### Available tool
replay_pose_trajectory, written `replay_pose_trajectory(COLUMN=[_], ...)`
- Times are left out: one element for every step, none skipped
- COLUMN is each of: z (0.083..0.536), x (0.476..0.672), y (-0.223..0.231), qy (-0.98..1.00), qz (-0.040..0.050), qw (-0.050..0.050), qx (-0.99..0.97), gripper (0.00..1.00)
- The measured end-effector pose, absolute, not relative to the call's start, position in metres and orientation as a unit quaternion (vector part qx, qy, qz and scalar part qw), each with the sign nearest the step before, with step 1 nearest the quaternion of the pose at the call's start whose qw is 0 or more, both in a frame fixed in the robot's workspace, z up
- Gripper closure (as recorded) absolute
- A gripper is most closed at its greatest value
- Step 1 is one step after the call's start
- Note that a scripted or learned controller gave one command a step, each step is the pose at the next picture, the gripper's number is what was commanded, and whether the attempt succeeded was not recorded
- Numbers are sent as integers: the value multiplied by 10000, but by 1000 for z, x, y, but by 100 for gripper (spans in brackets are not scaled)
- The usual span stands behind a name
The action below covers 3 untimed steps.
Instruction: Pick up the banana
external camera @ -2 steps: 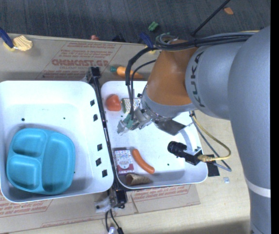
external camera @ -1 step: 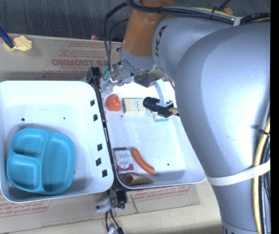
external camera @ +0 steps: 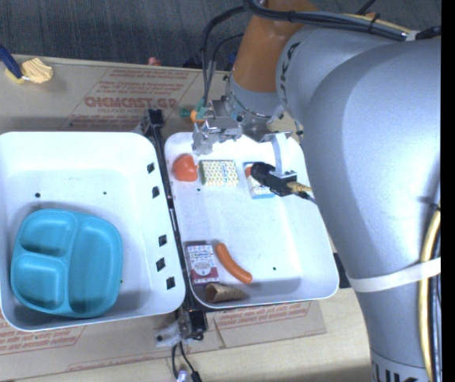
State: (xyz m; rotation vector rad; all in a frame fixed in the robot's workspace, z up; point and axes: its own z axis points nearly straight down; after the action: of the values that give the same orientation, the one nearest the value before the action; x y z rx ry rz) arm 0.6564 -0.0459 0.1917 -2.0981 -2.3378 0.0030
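Observation:
My gripper (external camera: pixel 209 139) hangs over the far left part of the right bin (external camera: pixel 307 237), under the orange-banded wrist. Just below it lies a pale yellow, dotted, flat block (external camera: pixel 218 173). Beside that block, to the left, sits a small orange-red round thing (external camera: pixel 184 168). The big grey arm hides the far right part of this bin.
Near the right bin's front edge lie a red packet (external camera: pixel 201 262), an orange carrot-like stick (external camera: pixel 234 263) and a brown cone (external camera: pixel 224 293). The left bin (external camera: pixel 68 153) holds a blue divided plate (external camera: pixel 68 263). A yellow and blue thing (external camera: pixel 30 70) lies on the cardboard at the far left.

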Motion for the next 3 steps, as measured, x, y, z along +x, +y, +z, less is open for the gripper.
replay_pose_trajectory(z=[202,192,202], x=[657,656,657], y=[-45,-78,-77], qy=[-7470,-7742,-7764], qz=[14,12,17], qw=[8,15,18], qx=[-6649,-6330,-6302], gripper=[100,100,100])
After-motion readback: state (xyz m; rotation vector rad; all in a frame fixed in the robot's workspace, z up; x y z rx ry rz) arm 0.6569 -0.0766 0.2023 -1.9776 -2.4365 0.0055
